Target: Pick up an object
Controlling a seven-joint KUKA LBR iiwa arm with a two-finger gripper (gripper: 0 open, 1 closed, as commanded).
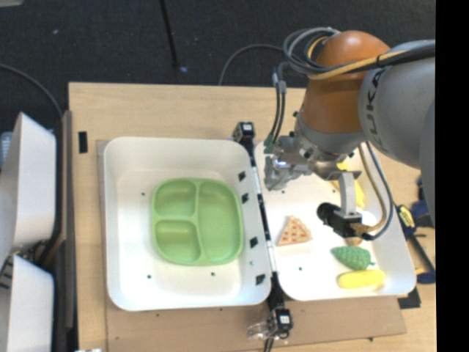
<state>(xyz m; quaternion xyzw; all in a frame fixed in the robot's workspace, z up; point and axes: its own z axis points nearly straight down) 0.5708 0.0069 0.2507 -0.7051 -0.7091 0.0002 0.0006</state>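
In the right bin [311,284] lie a toy pizza slice [294,232], a green leafy toy [352,256] and a yellow toy [360,279] near the front right corner. My gripper [278,171] hangs over the back left part of this bin, close to the wall between the bins. The pizza slice lies a little in front of it, apart from it. Nothing shows between its fingers. The wrist hides the back of the right bin.
The left bin [121,196] holds a green divided plate [197,221]. Clips sit along the wall between the bins [258,218]. A yellow strip [349,189] lies partly under the arm at the back right. White boxes stand beyond the bench's left edge.
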